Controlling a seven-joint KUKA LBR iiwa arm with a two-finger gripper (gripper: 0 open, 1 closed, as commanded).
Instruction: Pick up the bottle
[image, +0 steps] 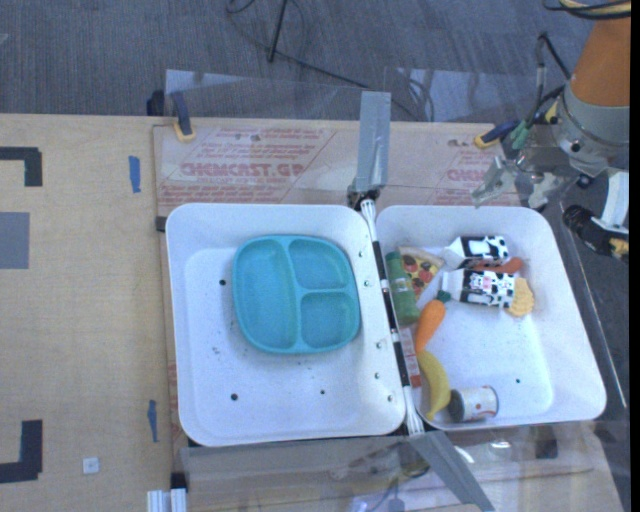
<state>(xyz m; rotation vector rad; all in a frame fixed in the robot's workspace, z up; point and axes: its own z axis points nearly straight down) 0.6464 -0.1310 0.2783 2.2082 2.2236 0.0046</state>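
End effector (510, 180) hovers open and empty above right bin's (575, 330) far rim; green bottle (402, 287) lies wedged against the divider wall beside pizza slice (424, 268) and carrot (430, 325), so fingers risk hitting wall or snagging neighbours.

Up top runs a grey carpeted floor (120, 50), dark tripod legs (300, 50) and cables crossing it. Below lies the pale wooden tabletop (80, 300), marked with black tape corners (28, 165), a grey square (12, 240) and short blue tape strips (134, 172). A printed cardboard sheet (250, 165) lies flat on it, an orange clamp (182, 125) at its corner. Lighting is even and soft.
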